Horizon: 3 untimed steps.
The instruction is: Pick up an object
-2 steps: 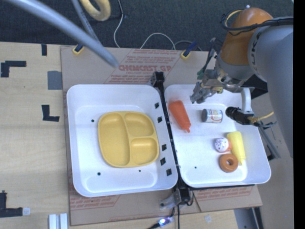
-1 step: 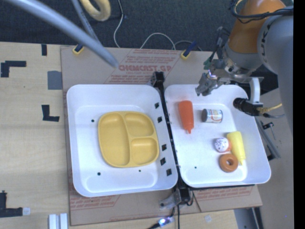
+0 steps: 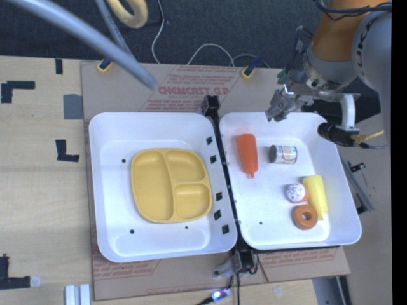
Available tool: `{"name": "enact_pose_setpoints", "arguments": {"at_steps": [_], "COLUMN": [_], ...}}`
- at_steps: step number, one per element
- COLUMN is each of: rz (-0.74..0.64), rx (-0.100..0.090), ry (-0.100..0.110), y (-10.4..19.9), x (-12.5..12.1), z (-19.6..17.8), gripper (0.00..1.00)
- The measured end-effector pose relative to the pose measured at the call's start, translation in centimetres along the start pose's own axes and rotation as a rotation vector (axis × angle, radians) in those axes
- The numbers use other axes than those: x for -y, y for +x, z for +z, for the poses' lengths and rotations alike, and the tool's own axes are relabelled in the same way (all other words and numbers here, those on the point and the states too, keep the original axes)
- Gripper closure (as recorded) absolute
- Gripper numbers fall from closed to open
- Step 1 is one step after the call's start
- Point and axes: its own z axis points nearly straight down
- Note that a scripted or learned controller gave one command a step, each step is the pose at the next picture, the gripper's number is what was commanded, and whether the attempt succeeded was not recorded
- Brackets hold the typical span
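Note:
The right bin (image 3: 337, 234) holds an orange carrot-like piece (image 3: 247, 154), a small can lying on its side (image 3: 283, 154), a white speckled ball (image 3: 294, 193), a yellow bottle (image 3: 316, 194) and a brown doughnut (image 3: 306, 217). My gripper (image 3: 278, 109) hangs over the bin's far rim, beyond the can and to the right of the carrot's top. Nothing shows between its fingers. Its dark fingertips blur together at this size.
The left bin (image 3: 108, 189) holds a yellow divided plate (image 3: 170, 184). A black clip strip (image 3: 218, 164) runs between the two bins. The arm's orange band (image 3: 346, 18) and grey body fill the upper right. A grey pole (image 3: 76, 27) crosses the upper left.

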Motion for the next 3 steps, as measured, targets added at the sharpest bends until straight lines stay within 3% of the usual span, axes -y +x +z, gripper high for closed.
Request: {"name": "enact_pose_setpoints", "arguments": {"at_steps": [3], "rz": [-0.006], "rx": [-0.001], "ry": [0.005], "y": [16.2], "x": [5.6], "z": [1.1], "gripper": [1.00]}}
